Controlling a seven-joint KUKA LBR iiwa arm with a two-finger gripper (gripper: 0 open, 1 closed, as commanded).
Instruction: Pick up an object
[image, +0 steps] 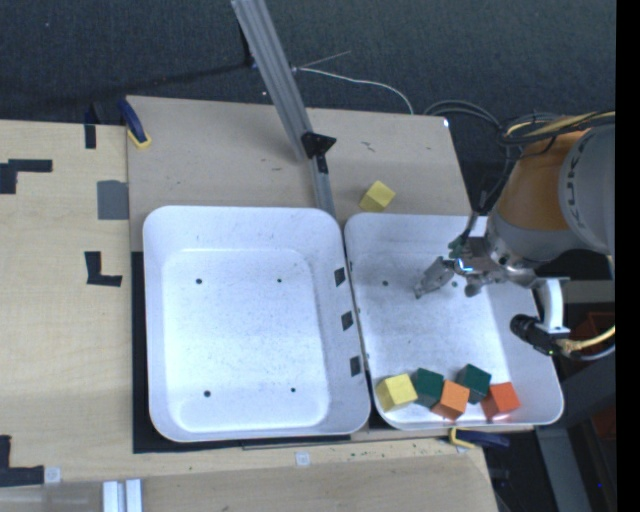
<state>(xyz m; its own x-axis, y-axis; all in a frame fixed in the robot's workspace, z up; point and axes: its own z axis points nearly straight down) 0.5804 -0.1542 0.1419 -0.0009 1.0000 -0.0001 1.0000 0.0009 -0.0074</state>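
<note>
My gripper hangs over the upper middle of the right bin, its fingers spread open with nothing between them. Several small blocks lie clustered along that bin's near edge, well below the gripper: a yellow block, a dark green block, an orange block, a second green block and a red-orange block. Another yellow block sits on the bench outside the bins, just beyond the right bin's far rim.
The left bin stands beside the right one. A grey metal bar slants down from the top to the gap between the bins. Cables trail at the upper right, behind the arm.
</note>
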